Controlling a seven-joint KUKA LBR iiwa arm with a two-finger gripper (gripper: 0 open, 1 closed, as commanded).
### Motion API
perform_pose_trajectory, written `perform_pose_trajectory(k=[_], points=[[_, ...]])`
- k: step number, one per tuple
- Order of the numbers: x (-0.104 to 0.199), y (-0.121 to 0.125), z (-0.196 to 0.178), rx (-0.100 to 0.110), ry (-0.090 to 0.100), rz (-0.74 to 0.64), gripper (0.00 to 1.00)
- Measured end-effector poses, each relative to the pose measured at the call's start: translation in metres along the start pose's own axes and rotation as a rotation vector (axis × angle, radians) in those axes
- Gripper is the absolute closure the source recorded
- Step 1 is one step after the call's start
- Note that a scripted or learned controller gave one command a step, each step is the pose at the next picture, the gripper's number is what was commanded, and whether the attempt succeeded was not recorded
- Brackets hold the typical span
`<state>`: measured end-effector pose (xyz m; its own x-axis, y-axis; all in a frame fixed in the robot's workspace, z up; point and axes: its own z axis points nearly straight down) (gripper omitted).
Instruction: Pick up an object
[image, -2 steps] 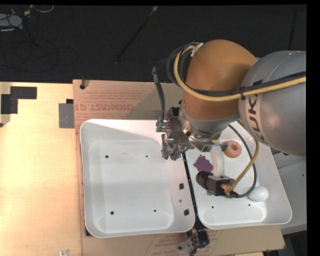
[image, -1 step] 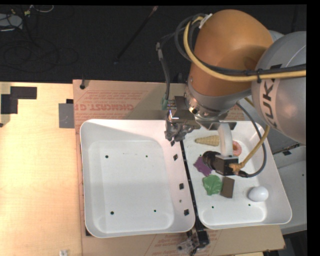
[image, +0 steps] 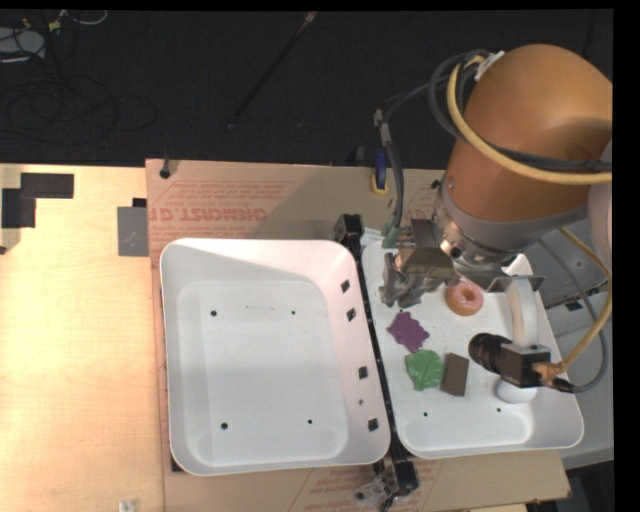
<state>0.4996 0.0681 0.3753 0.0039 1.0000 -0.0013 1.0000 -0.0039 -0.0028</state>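
The tool (image: 402, 290), its state impossible to tell, hangs in the right bin (image: 560, 425) just above the purple piece (image: 407, 329), the pink ring (image: 465, 299) to its right.

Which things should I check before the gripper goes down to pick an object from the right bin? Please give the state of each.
1. Gripper is above the right bin: ok.
2. Gripper carries nothing already: cannot tell.
3. Objects are available in the bin: ok; purple piece, green piece, brown block, pink ring.
4. Target stands free: not ok for the green piece and brown block, which lie close together.
5. Purple piece lies nearest below the gripper: ok.
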Motion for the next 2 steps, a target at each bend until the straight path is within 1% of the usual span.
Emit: perform_pose_trajectory(k=[1, 2], points=[[0.052, -0.025, -0.077, -0.006, 0.003, -0.01, 1.0], [0.051, -0.026, 0.069, 0.016, -0.004, -0.003, 1.0]])
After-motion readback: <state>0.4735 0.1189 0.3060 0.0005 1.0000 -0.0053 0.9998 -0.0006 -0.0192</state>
